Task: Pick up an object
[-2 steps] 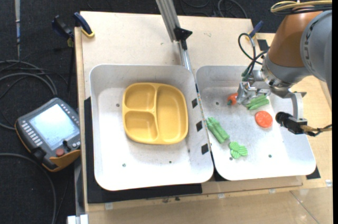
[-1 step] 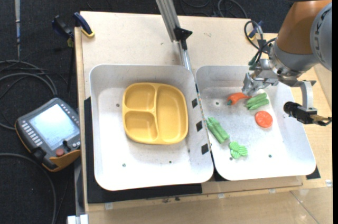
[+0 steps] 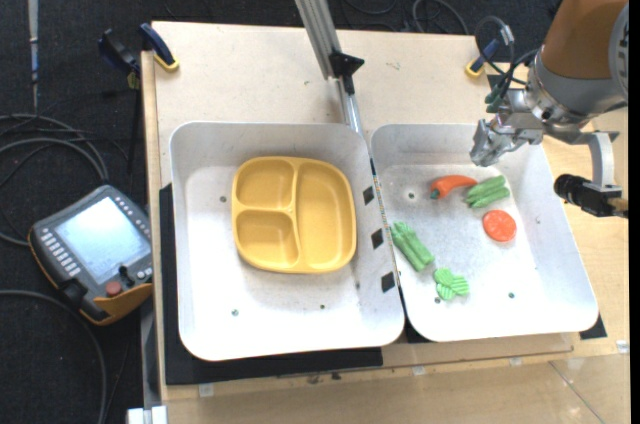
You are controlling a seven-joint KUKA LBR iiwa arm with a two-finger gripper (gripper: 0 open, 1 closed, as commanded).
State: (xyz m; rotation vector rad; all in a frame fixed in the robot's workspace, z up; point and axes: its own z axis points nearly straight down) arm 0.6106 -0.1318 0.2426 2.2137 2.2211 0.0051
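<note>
Objects to pick all lie in the right bin: an orange carrot-like piece, a green pod touching its right end, a red round slice just below that, a long green piece near the left wall, and a small green bunch lower down. Left bin carries a yellow divided plate, three compartments, nothing in them.

Hand sits over the upper part of the right bin, just above the carrot-like piece and pod, apart from both. Nothing visible in it. Whether it is apart or together, I cannot tell; the tip is a small grey blur against the white bin.

Step, as I judge it: approach, grasp not yet made. Nearest targets are the carrot-like piece and the pod. Next move calls for lowering onto one of them, and since the two touch, the hand needs to line up on a single piece or it may nudge both. The red slice lies flat and looks harder to pinch.

Hard to make out: hand height above the bin floor, given the slanted view. Arm is cut off at the right edge. A metal pole crosses the tabletop and covers part of the seam between bins. Exact nature of the green pieces is unclear, likely toy vegetables.
</note>
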